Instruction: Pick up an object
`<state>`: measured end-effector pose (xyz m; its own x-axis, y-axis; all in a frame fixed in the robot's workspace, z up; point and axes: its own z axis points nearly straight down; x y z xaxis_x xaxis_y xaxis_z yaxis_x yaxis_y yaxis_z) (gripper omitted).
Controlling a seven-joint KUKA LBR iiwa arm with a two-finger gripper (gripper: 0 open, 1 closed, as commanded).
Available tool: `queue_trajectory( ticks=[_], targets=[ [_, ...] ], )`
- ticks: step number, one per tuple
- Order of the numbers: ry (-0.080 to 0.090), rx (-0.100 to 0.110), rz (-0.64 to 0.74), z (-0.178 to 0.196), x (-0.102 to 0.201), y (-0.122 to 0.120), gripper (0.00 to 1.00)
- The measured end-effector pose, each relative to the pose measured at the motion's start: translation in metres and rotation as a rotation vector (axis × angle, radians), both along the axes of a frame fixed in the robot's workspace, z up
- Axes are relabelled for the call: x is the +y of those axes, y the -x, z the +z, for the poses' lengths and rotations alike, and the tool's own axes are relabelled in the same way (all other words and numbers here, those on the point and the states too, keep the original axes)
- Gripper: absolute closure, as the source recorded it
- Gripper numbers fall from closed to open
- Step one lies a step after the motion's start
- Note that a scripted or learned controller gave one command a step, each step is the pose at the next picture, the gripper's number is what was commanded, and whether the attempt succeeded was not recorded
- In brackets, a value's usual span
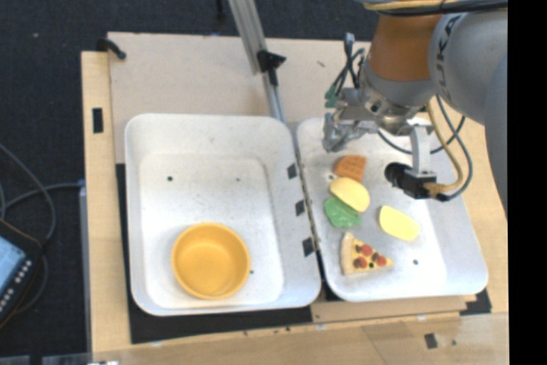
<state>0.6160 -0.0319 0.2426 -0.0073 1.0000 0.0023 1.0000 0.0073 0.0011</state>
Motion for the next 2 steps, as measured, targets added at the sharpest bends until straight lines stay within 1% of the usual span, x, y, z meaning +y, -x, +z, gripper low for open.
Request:
queue_trajectory(
  ticks=[1, 2],
  targets=[
    [0.002, 0.002, -0.002, -0.006, 0.041, 0.03, 1.0],
    [0.0, 0.001, 0.0, 0.001, 0.085, 0.059, 1.0]
  ],
)
